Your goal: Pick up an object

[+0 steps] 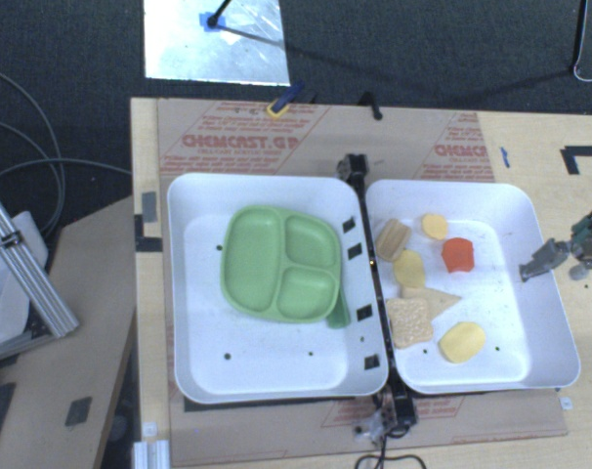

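I'm taking the right bin (545,262) as my landmark. The gripper (538,267) sits just at that bin's right wall, coming in from the edge of view, and I cannot tell how its jaws stand; nothing appears to be held in them.

The candidates all lie in the left half of that bin. The red block (457,254) sits near the bin's middle, apart from its neighbours, and I'd judge it the easiest pick: small, probably stiff and light, with clear sides to close on. Just above and left of it is a small yellow round piece (434,226). Toward the bin's left wall are a tan bread-like piece (391,237), a yellow piece (409,268), a pale wedge (436,302) and a speckled cracker-like square (409,321). These touch or overlap, so a grasp there risks dragging a neighbour. The flat ones look thin and hard to get under. A rounded yellow piece (461,341) lies near the bin's front, likely smooth and prone to slipping.

Beyond the bin's left wall, the other bin holds a green divided plate (280,263).

The arm is mostly cut off, and the toy foods are too small to identify firmly.
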Available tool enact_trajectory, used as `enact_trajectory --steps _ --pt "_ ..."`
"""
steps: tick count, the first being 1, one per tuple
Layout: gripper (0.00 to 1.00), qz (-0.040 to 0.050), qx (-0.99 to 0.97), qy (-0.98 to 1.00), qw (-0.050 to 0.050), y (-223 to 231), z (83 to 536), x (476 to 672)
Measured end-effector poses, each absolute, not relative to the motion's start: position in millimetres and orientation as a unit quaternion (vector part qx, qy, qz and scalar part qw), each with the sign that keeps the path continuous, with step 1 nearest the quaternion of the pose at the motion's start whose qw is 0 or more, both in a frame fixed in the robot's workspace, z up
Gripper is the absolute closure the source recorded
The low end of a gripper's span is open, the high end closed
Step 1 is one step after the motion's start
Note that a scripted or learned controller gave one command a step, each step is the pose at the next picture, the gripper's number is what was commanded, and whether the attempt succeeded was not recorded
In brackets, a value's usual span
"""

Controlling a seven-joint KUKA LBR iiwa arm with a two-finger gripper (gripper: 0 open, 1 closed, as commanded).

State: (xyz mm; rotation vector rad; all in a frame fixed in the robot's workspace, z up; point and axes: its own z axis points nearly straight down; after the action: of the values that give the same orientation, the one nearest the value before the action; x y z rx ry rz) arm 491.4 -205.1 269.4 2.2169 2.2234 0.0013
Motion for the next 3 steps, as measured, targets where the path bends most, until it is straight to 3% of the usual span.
enact_trajectory --steps 1,2,3 --pt "0.0 0.0007 0.706 0.708 0.0 -200 134 519.1" --pt "0.0 0.0027 0.704 0.71 0.002 -205 85 591.0" --pt "0.0 0.0027 0.704 0.71 0.004 -205 86 657.6"
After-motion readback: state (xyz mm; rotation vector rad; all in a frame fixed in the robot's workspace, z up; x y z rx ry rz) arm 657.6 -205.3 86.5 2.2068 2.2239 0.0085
